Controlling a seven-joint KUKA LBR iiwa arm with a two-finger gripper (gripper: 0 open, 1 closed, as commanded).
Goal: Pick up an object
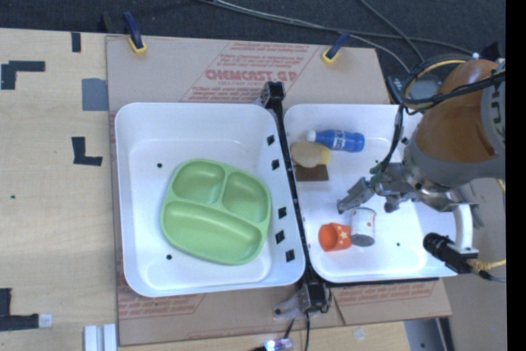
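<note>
The right bin (386, 259) holds a blue bottle (339, 140) lying at the back. A tan rounded object (307, 152) rests on a brown block (313, 172) near the divider. An orange cup (333, 237) lies on its side at the front, touching a white and grey can (362, 227). My gripper (371, 201) hangs in the middle of this bin, just behind the can. Its two dark fingers (352, 198) are spread apart and open, with nothing between them.
A green divided plate (217, 210) lies in the left bin (140, 136). A black divider (283, 177) with clips separates the bins. The grey and orange arm (456, 127) overhangs the right bin's right side. Cables run behind the bench.
</note>
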